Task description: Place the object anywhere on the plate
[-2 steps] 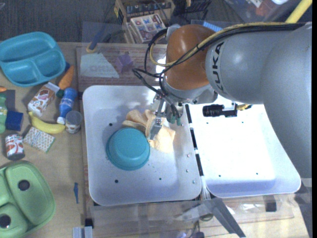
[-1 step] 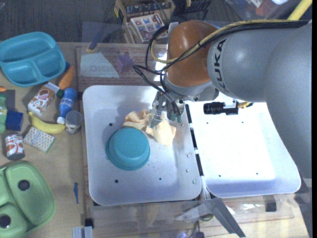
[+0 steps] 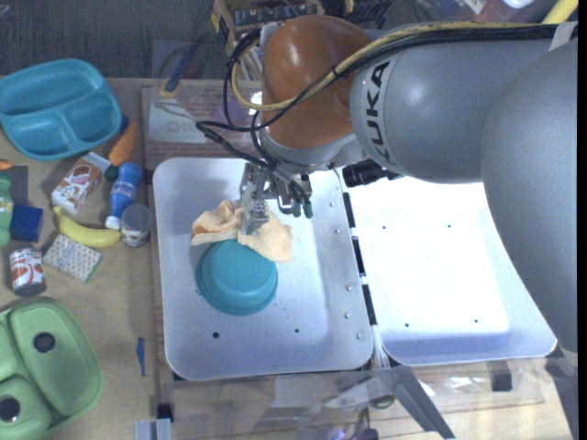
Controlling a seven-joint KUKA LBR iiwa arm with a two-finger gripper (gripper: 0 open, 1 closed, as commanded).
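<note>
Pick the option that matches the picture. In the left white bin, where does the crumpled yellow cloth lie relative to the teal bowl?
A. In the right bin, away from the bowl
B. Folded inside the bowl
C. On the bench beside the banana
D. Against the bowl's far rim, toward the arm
D: the yellow cloth lies crumpled on the left bin floor, touching the far rim of the upturned teal bowl, right under the gripper.

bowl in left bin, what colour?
Teal blue bowl, upside down; camera view shows it.
</note>
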